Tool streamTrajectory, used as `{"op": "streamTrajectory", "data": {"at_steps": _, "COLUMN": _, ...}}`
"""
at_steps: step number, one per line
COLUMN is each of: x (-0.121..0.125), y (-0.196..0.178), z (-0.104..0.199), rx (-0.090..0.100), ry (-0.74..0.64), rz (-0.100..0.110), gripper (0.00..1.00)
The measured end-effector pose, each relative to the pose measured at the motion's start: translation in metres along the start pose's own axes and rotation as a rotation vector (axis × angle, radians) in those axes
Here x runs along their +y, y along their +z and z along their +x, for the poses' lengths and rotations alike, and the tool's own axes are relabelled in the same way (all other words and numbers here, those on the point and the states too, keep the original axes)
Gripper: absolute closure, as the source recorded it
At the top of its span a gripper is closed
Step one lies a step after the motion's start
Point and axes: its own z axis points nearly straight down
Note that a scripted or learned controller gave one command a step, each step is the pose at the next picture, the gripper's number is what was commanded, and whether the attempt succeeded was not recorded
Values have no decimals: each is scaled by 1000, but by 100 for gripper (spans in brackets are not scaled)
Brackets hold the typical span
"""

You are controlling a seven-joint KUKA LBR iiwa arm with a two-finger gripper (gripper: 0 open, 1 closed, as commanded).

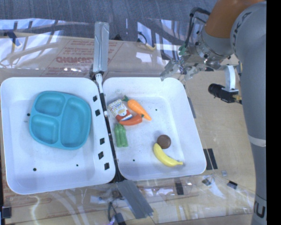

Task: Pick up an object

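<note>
The hand (177, 70) hovers over the right bin's (189, 121) far rim, grip state unclear, with the carrot (138, 108) and banana (166, 157) below it.

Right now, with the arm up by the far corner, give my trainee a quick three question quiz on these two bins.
1. True or false: the blue tray lies in the left bin.
2. Which thing touches the banana? A carrot, B brown ball, C green pepper.
3. Fill in: the gripper hovers over the right bin's ____ edge.

Key: 1 true. 2 B, the brown ball. 3 far.
</note>
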Motion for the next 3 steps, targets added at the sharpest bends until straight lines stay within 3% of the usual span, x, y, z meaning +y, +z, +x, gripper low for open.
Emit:
{"op": "streamTrajectory", "data": {"at_steps": 1, "x": 1, "y": -10, "z": 1, "rx": -1, "ry": -7, "rz": 2, "gripper": 100}}
{"op": "streamTrajectory", "data": {"at_steps": 2, "x": 1, "y": 53, "z": -8, "rx": 0, "ry": 85, "rz": 1, "gripper": 100}}
{"op": "streamTrajectory", "data": {"at_steps": 3, "x": 0, "y": 154, "z": 17, "rx": 1, "ry": 47, "rz": 3, "gripper": 100}}
